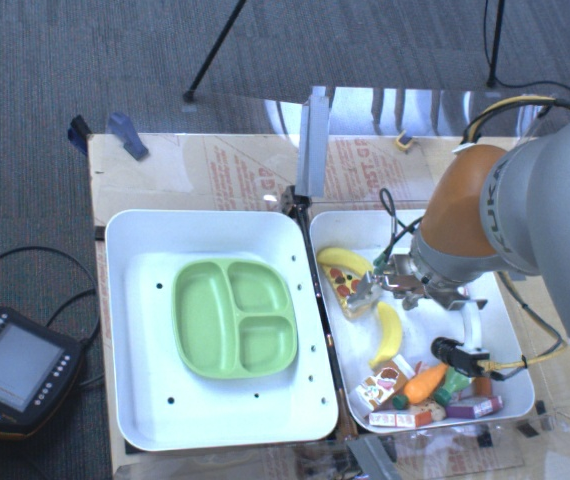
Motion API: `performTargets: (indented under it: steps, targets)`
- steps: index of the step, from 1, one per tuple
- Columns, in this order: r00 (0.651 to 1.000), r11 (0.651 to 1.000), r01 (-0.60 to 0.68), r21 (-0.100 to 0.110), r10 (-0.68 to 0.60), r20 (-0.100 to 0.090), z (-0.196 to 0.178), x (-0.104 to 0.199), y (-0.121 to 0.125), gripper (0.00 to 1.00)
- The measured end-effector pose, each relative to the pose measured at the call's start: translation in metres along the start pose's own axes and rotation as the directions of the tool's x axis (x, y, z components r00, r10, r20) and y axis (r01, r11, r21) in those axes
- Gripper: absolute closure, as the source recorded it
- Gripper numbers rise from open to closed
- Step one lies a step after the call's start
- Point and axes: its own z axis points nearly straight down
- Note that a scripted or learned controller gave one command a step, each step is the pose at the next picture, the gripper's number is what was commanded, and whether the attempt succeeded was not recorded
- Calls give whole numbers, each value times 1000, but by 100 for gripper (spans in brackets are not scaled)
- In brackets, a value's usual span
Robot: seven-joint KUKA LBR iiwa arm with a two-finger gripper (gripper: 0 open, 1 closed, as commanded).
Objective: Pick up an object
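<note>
**Ana:** What is the biggest thing you see?

**Ben:** The brown cardboard bench top (215,168). It is flat and has red writing on it, but the letters are too blurry for me to read. Two white bins sit on it, side by side. They are smooth, shallow, and have round corners.

**Ana:** What is in the bins?

**Ben:** The left bin (135,268) is well to the left of the gripper (373,286). It holds a light green plate (235,318). The plate looks like smooth plastic and has three dips in it. The right bin (517,368) is the one the gripper is in. It holds toy food.

**Ana:** And the arm?

**Ben:** The arm (525,203) is grey, round and shiny, with an orange band. It comes in from the right.

**Ana:** Is the gripper holding something?

**Ben:** I cannot tell. It sits low in the bin, right at a toy pizza slice (345,286) with red dots. They look like they touch, but the view is too fuzzy to be sure.

**Ana:** What else is close by?

**Ben:** A curved yellow banana (343,260) is just behind the pizza slice. A second banana (389,334) is just in front of the gripper. Farther to the front are an orange carrot (425,382) and some small boxes (390,383) with labels too tiny to read.

**Ana:** Anything outside the bins?

**Ben:** A dark hand-held screen (10,368) is far off to the left, on the grey carpet.
</note>
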Motion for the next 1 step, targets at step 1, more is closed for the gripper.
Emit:
performTargets:
  steps: [1]
  targets:
    - [998,998,-69,-2,69,0,0,2,-19,0]
